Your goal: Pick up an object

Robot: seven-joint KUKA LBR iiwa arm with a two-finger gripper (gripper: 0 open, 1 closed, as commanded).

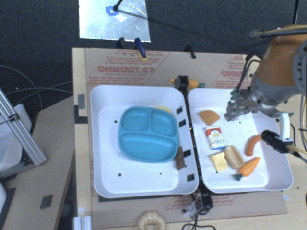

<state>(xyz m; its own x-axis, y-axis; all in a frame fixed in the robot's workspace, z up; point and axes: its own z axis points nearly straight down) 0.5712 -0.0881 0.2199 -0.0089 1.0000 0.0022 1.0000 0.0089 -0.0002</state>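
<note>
Tan piece (209,117) looks to me the likeliest object for this pick, and I come to it in its turn. At the left, the left bin (103,143) holds a blue plate (147,133) with compartments; a small brown piece (180,160) lies touching the plate's near right corner. In the right bin (283,176) the tan piece lies in the far part, well apart from the rest; nearer are a small box (216,138), a yellow block (219,162) and a bread roll (234,156), the last two touching. The gripper (234,111) hangs just right of the tan piece, low over the bin; whether it is spread or pressed together I cannot tell, and I see nothing held in it. Further right lie a carrot (249,166) and an orange sausage (252,145).

I judge the step to be the approach, with the grasp not yet made. The next move calls for a small shift to the left, to stand above the tan piece, then a straight descent; the piece looks flat, so the grip must reach very low.
</note>
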